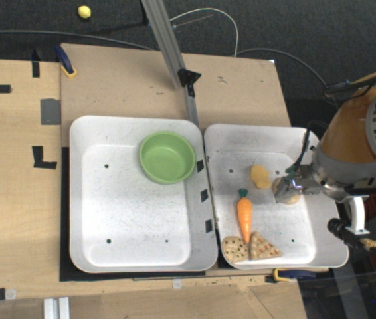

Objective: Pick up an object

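Note:
My gripper (286, 190) hangs low over the right bin (307, 244), near its right middle. Just to its left lies a small yellow lump (260, 176), close to the fingers but apart from them. An orange toy carrot (244, 216) with a green top lies lengthwise further left and nearer the front. Two waffle-patterned biscuits, one round (234, 248) and one triangular (263, 247), rest at the bin's front. A green bowl (167, 157) sits in the left bin (108, 244) at its far right corner.
A grey pole (165, 32) slants from the top of the view down to the divider between the bins. Cables run across the dark floor behind the bench. A yellow ball (84, 11) lies on the floor at top left.

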Robot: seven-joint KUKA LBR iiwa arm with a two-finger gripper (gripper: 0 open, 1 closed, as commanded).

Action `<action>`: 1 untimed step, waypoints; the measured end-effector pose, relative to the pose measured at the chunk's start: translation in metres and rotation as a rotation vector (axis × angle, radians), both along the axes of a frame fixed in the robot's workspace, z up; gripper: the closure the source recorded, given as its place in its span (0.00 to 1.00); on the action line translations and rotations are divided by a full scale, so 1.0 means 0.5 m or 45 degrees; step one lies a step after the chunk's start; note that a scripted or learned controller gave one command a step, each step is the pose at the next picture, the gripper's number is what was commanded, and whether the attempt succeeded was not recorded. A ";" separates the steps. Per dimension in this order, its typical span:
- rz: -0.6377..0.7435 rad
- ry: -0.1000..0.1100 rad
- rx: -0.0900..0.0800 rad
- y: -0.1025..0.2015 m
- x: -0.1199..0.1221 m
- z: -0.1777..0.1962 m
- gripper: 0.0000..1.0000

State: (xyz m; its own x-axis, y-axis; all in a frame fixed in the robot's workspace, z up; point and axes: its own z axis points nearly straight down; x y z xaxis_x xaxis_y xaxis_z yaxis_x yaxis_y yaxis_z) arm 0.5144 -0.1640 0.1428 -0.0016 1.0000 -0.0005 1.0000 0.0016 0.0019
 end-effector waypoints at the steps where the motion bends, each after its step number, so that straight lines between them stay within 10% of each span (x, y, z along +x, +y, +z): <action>1: -0.001 -0.001 -0.001 -0.007 -0.008 0.087 1.00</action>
State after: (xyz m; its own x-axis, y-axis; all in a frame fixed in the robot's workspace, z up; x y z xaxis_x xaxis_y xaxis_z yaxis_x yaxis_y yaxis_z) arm 0.5103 -0.1673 0.1865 -0.0009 1.0000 -0.0010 1.0000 0.0009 0.0024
